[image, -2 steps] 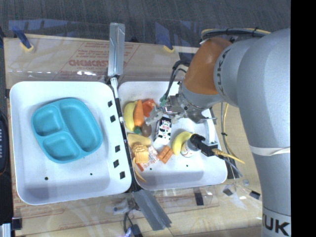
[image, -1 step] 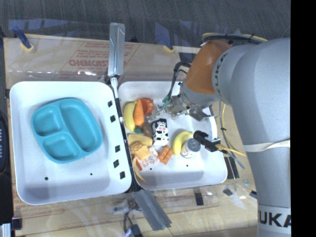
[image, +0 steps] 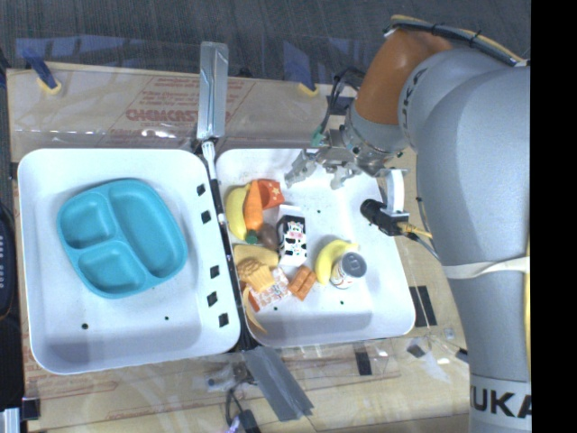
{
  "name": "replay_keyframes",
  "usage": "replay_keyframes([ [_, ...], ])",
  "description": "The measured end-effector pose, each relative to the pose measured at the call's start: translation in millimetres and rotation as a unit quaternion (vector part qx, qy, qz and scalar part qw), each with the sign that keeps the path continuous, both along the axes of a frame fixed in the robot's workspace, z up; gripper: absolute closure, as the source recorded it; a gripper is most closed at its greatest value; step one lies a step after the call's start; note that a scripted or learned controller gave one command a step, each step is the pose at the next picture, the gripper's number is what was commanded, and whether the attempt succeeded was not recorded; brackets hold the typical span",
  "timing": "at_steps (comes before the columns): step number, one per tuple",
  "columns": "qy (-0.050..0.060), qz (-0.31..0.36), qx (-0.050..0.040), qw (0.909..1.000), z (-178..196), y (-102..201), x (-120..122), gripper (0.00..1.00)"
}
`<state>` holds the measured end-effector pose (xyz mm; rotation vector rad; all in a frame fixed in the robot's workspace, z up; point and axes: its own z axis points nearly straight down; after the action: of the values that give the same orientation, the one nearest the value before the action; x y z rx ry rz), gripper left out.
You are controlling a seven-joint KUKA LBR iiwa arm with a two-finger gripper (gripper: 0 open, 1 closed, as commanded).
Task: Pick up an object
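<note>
seemingly empty claw (image: pixel 317 171), orange toy (image: pixel 261 197) just beside, right bin (image: pixel 383 309)

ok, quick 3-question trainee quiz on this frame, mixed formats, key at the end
1. True or false: the blue divided tray lies in the right bin.
2. Multiple choice: the small carton with the cow print is in A) the left bin, B) the right bin, C) on the bench outside both bins.
3. Fill in: the gripper is above the ____ edge of the right bin, apart from the food items.

Key: 1 false; 2 B; 3 far (top edge in the camera view).
</note>
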<state>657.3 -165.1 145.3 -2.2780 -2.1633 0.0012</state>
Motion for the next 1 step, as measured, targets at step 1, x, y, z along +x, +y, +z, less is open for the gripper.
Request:
replay_keyframes([
  [1, 0.004, -0.011, 0.0010, 0.9999, -53.1, -4.6, -65.0, 0.00],
])
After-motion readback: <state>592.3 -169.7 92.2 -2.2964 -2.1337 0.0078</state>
